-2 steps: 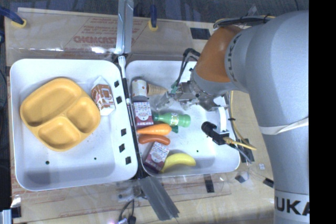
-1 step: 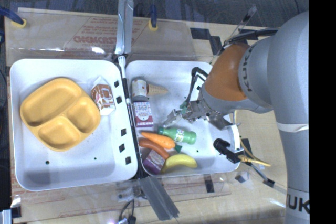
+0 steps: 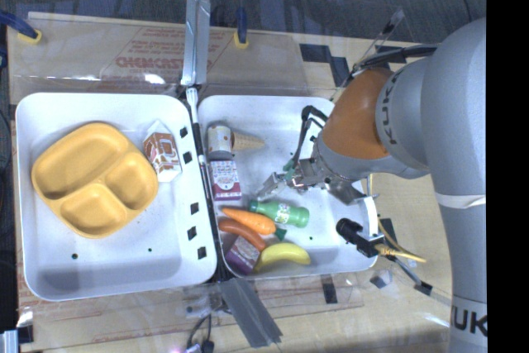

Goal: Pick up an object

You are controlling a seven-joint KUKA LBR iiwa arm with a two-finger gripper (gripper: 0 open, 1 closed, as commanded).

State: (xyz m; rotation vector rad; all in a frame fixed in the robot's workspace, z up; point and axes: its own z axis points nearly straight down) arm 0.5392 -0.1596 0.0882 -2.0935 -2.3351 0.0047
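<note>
Dark ribbed matting runs behind a bench topped with clear plastic sheeting, where two shallow white bins sit side by side.

Within the right bin (image 3: pixel 248 105), glossy toys lie in a heap along its left and near sides: a green bottle (image 3: pixel 281 214) on its side with an orange carrot (image 3: pixel 246 220) touching it, a curved yellow banana (image 3: pixel 284 254) just below, and a purple and red item (image 3: pixel 242 254) — too jumbled to name — beside the banana. Farther up the left wall lies a red-and-white carton (image 3: pixel 224 179), then a small cylindrical can (image 3: pixel 219 139) with a pale ice-cream cone (image 3: pixel 248 142) pointing right from it.

Just above the green bottle hangs the gripper (image 3: pixel 279 184), metallic and angled down to the left; whether its fingers are spread or closed is hard to tell, and nothing shows between them. Behind it rises the smooth grey arm (image 3: pixel 446 120) with its orange band (image 3: pixel 357 113).

Over in the left bin (image 3: pixel 99 273) rests a yellow three-compartment plate (image 3: pixel 92 177), rounded and matte, with a small brown-and-white carton (image 3: pixel 162 151) touching its right edge.
</note>
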